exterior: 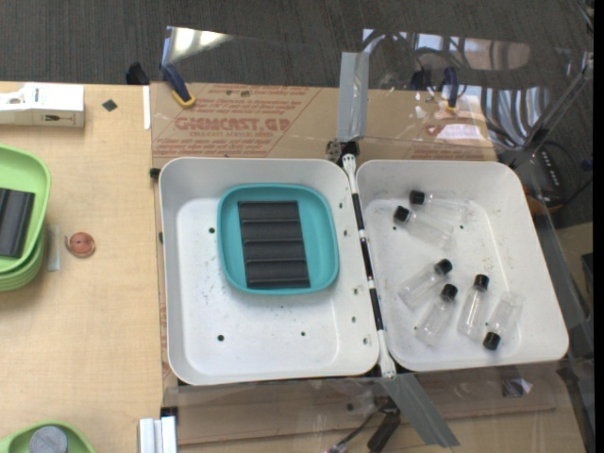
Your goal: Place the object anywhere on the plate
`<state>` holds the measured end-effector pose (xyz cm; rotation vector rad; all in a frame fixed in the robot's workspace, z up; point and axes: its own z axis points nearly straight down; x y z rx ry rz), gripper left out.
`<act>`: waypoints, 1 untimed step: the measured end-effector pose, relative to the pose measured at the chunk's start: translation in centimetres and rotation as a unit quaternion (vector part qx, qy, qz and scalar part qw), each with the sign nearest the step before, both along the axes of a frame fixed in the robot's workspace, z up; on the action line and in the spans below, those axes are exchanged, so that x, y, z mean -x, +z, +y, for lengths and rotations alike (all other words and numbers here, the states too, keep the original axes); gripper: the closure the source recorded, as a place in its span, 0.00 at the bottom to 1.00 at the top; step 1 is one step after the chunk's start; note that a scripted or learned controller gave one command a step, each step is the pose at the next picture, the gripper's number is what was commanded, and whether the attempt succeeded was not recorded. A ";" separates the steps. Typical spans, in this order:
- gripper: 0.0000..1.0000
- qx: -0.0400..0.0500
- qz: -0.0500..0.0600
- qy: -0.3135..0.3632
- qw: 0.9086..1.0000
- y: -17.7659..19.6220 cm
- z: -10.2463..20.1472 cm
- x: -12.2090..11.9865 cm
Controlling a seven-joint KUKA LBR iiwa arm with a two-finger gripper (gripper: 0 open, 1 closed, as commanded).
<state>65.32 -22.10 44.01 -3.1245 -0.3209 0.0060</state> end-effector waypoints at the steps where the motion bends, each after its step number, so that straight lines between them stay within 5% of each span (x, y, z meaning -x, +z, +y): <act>1: 0.00 0.000 0.000 -0.001 1.000 0.0 0.0 0.1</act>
